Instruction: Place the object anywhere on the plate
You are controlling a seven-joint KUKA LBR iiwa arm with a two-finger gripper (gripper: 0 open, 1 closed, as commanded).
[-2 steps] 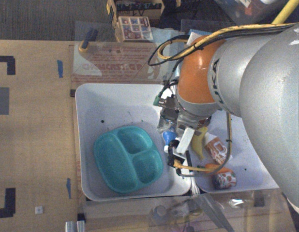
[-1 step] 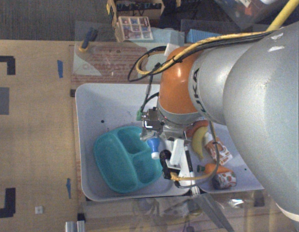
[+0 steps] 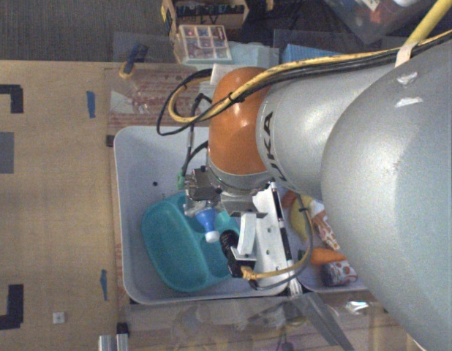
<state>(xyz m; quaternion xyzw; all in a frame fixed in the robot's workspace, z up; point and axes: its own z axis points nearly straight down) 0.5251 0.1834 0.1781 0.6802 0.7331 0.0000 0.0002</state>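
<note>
Looming over the near side of the scene, the arm point(image 3: 372, 159) takes up much of what I can see, its grey casing wide and pale, with the orange band point(image 3: 237, 126) just above the wrist. Yellow and black cables point(image 3: 336, 55) run along its top and loop down beside the band. Below the band, the wrist carries a white bracket point(image 3: 262, 236) and some dark fittings, and the gripper point(image 3: 205, 221) hangs low over the left bin point(image 3: 134, 159). Whether its fingers are together or apart I cannot tell; the wrist hardware hides them. A small blue and white piece point(image 3: 208, 225) shows right at the tip, but I cannot make out what it is or whether it is held.

Under the gripper lies the teal plate point(image 3: 175, 251), resting in the lower part of the left bin, its edge near the bin's bottom wall. The arm's wrist covers its right side.

Beside it, the right bin point(image 3: 321, 284) peeks out beneath the arm, holding a carrot point(image 3: 330, 255), a small can point(image 3: 339, 272) and something yellow point(image 3: 299, 221), all close together.

Farther off, the tan worktop point(image 3: 50, 196) stretches left, marked with black corner shapes and bits of blue tape point(image 3: 91, 104). Beyond the worktop's far edge sit a cardboard box point(image 3: 204, 2) and a clear plastic tub point(image 3: 372, 2) on the floor.
</note>
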